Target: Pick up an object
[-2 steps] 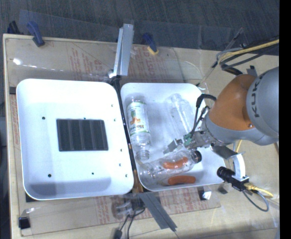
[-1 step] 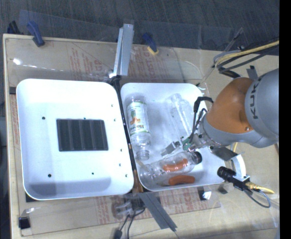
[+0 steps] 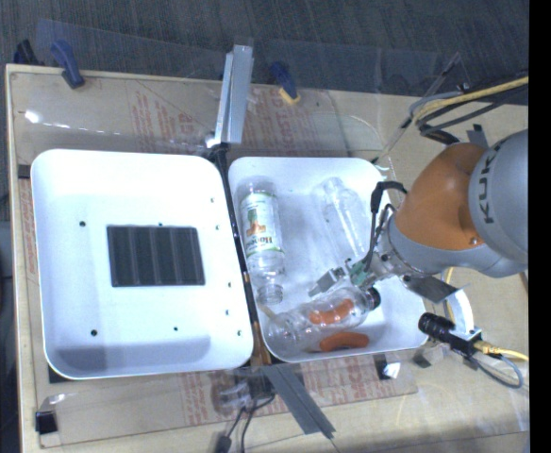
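Grey arm [image 3: 507,192], orange band, possibly black lettering.

Arm [image 3: 474,215] cut off at right edge; wrist hides right bin [image 3: 299,173] corner.

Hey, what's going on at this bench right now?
A grey and orange arm reaches into the right bin, its gripper low over a clear bottle with orange inside. Another bottle with a label and a clear one lie nearby. Nothing is visibly held yet. The left bin has a dark grate.
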Controlling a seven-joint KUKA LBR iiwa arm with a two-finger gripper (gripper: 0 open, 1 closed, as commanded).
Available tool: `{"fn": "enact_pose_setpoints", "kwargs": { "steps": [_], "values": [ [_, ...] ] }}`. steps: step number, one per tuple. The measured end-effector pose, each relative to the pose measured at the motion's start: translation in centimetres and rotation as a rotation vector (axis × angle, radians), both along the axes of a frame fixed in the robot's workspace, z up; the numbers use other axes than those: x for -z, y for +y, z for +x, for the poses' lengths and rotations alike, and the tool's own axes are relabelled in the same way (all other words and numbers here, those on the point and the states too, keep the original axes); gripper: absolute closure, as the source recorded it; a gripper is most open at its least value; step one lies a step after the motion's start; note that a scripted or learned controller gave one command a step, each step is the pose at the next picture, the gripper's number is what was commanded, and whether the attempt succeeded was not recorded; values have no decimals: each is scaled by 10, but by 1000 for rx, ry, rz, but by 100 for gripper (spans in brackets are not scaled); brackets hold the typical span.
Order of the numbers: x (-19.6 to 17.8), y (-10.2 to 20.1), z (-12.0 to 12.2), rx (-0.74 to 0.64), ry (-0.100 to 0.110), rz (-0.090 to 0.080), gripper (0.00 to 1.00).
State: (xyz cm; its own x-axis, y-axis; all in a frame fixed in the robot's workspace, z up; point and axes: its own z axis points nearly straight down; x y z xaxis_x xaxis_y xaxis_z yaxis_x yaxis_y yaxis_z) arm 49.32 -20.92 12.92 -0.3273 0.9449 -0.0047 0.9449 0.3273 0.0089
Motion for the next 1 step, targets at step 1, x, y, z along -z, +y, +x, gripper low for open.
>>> {"fn": "enact_pose_setpoints", "kwargs": {
  "steps": [1],
  "values": [
    [5, -2, 13, -61, 10, 1, 0]
  ]
}}
